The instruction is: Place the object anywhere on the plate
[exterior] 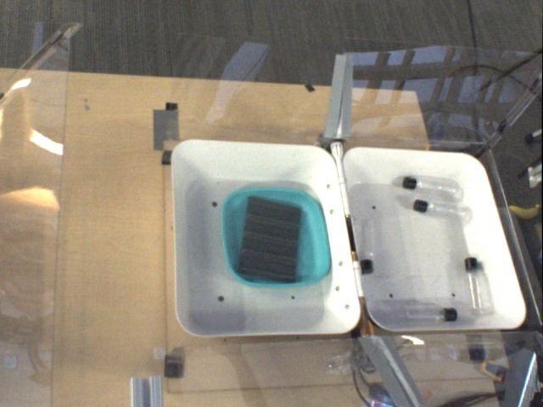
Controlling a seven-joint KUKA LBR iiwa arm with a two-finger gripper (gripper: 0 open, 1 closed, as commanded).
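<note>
already the dark ribbed block (271, 239) lay flat on the teal plate (318, 242) in the left bin (191, 227), long axis running near to far; gripper state could not be determined.

On my counter (102, 253) two bins sit side by side, touching. In the left bin (195, 303) a plate (316, 244) rests near the middle, with a ridged block (270, 239) lying on it. In the right bin (501, 278) several small tubes (433, 185) lie scattered, mostly toward its edges.
</note>
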